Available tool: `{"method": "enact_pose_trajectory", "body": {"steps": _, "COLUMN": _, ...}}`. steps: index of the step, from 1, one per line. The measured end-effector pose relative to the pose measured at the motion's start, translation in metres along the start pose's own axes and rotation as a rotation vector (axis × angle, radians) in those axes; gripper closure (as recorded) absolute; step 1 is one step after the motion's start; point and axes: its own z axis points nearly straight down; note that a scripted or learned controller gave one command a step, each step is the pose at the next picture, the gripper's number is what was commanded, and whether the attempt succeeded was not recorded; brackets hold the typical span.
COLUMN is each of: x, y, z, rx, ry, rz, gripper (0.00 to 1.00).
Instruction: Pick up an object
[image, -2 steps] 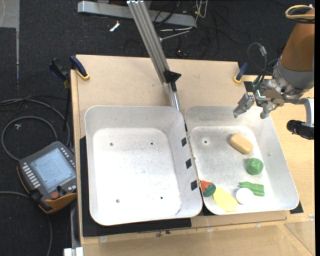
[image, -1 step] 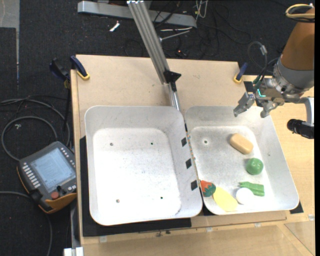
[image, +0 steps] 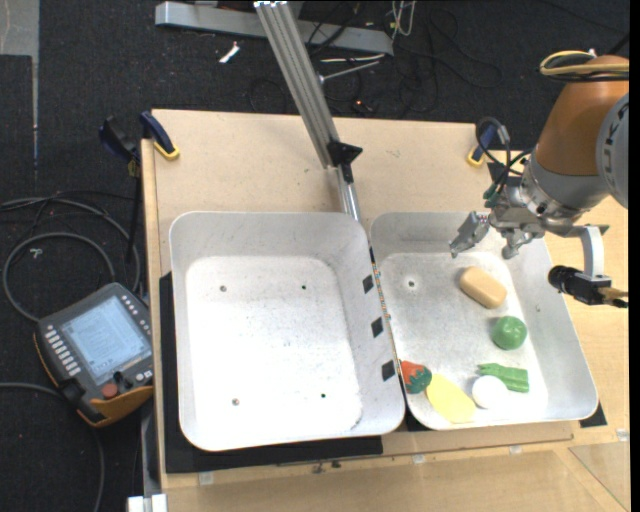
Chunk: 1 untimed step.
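Nearest the camera, the front edge of the pale wooden bench (image: 260, 160) is showing beyond a dark mat that is lying under the two white bins. The left bin (image: 200, 232) is sitting beside the right bin (image: 570, 330), their inner rims touching along the middle.

In the right bin's near corner, a yellow object (image: 450, 402) is lying against a small red and green piece (image: 415, 378), with a white ball (image: 488, 393) just beside it and a green block (image: 508, 377) touching the ball. A little farther in, a green ball (image: 509, 332) is resting alone. Beyond it, a tan block (image: 483, 288) is lying near the bin's far wall.

Just above that tan block, the gripper (image: 495, 238) is hovering with its fingers spread apart and nothing between them. The arm (image: 585, 130) is reaching in from the right.

To the left, on dark carpet, a handheld control pendant (image: 95, 345) is lying with its cable looping around. Farther back, a slanted metal pole (image: 305, 85) is rising from between the bins, clamps are gripping the bench's far corners, and cables are trailing across the floor.
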Motion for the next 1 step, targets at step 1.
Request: {"method": "enact_pose_trajectory", "body": {"steps": 1, "x": -0.0045, "y": -0.0014, "z": 0.0634, "rx": 0.000, "ry": 0.000, "rz": 0.001, "gripper": 0.00}}
